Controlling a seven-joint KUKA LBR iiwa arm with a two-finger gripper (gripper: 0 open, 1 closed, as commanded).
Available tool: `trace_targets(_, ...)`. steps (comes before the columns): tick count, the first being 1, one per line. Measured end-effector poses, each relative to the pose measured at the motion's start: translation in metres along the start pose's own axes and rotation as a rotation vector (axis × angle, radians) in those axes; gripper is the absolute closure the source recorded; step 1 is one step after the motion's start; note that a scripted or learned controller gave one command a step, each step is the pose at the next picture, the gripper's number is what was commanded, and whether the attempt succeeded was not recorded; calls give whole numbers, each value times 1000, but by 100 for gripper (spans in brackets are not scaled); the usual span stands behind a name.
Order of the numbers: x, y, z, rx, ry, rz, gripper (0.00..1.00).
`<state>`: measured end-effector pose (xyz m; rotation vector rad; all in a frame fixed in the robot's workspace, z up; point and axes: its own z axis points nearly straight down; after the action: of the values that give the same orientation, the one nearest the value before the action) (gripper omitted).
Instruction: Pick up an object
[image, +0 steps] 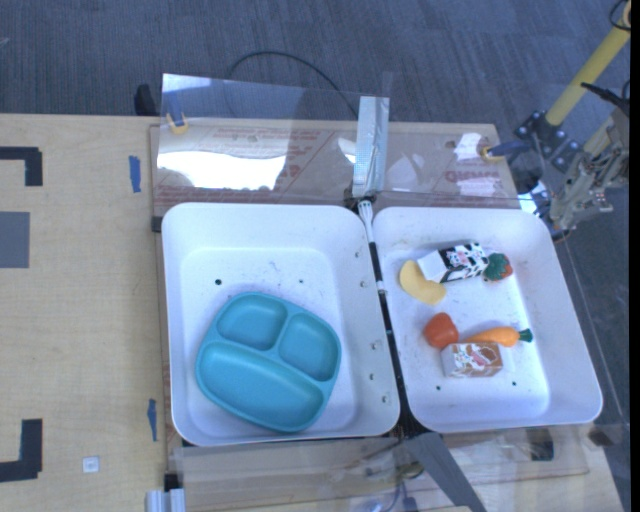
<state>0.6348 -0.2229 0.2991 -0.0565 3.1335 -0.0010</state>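
The right white bin (565, 340) holds several small toy foods. A yellow banana-like piece (421, 283) lies near its left wall. Beside it is a black-and-white cow-patterned carton (458, 262), with a red and green strawberry-like piece (497, 267) at the carton's right end. Lower down sit an orange-red round piece (440, 329), an orange carrot (497, 337) with a green tip, and a small brown and white carton (472, 360). All of them rest on the bin floor, close together but mostly apart.
The left white bin (190, 250) holds a teal divided plate (268, 360). Clear plastic panels (235, 140) and a metal post (371, 145) stand behind the bins. A yellow pole on a stand (585, 75) rises at the top right. Wooden bench (75, 300) lies left.
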Motion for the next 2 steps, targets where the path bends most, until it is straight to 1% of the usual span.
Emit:
trace_targets(1,-35,-1,-137,3,-7,-212,100)
trace_targets(2,-24,-1,-64,-6,8,-369,100)
